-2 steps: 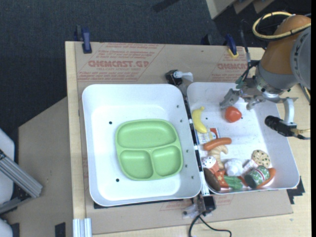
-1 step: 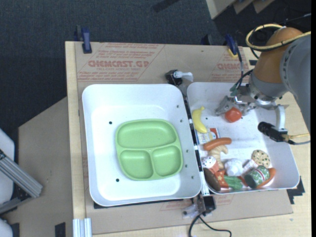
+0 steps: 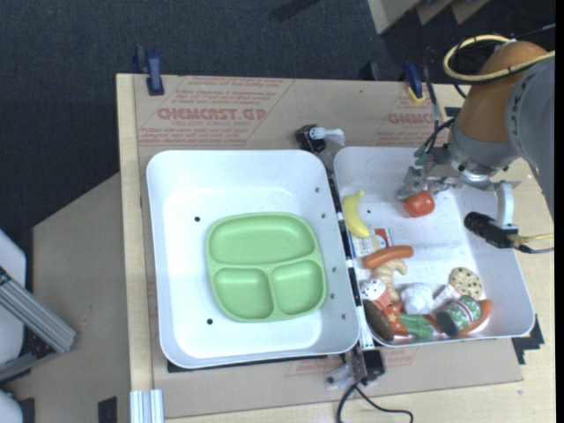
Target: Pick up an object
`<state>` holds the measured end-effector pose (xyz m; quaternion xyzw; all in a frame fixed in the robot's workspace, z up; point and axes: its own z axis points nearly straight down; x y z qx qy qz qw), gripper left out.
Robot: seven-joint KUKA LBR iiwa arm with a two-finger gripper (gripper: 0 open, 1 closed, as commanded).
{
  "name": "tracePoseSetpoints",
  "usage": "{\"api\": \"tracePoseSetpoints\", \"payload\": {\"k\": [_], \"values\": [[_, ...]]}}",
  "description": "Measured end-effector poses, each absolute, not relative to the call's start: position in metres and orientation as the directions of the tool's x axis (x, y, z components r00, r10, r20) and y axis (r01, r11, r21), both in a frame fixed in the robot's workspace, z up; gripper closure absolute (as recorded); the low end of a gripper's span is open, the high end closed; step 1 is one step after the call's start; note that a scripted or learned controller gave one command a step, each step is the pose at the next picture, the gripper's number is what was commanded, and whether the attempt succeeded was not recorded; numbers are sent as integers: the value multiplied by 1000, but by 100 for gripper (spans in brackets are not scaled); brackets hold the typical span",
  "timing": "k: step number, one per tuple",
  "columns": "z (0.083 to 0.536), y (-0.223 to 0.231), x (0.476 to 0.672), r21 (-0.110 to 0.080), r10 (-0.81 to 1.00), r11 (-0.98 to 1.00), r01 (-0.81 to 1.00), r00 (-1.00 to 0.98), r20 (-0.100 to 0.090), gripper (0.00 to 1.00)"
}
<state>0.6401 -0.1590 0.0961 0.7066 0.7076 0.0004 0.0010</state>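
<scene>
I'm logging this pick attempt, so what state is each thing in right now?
hand: low in the right bin, just above the tomato.
tomato: lying on the bin floor, under the hand.
banana: lying by the bin's left wall.
hot dog: lying flat, apart from the hand.
green tray: flat in the left bin.

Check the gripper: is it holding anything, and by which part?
Cannot be told. The gripper is low in the right bin, right above the tomato, but the view does not show the tomato between its fingers, so no hold is confirmed.
</scene>
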Motion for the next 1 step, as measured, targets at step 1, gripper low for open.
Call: {"api": "tracePoseSetpoints", "payload": {"k": [1], "values": [[191,-73,624,10,1000,9,1000,-9,2,100]]}}
